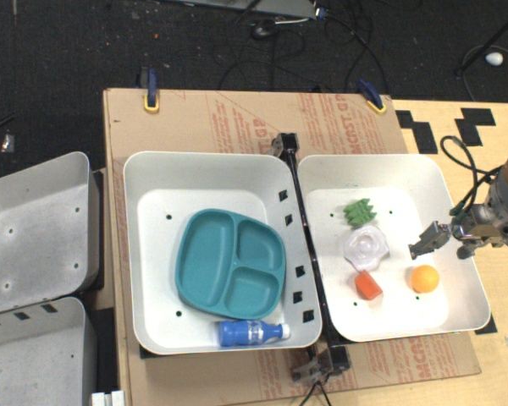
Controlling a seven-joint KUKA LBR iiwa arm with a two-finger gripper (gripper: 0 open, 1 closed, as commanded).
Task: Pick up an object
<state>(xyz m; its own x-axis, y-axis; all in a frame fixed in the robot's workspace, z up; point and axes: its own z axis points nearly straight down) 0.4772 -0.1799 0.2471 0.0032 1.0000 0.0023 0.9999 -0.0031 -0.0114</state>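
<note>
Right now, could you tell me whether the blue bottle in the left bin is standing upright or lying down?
Lying down. The blue bottle rests on its side along the left bin's near wall, pale cap end pointing right, just below the teal divided plate.

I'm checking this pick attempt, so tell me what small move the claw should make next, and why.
Probably a short move down and slightly inward onto the orange ball. The claw sits just above it over the right bin, with nothing seen in its grip. The ball lies apart from the red piece and clear cup, so it looks like the nearest, least crowded target.
</note>
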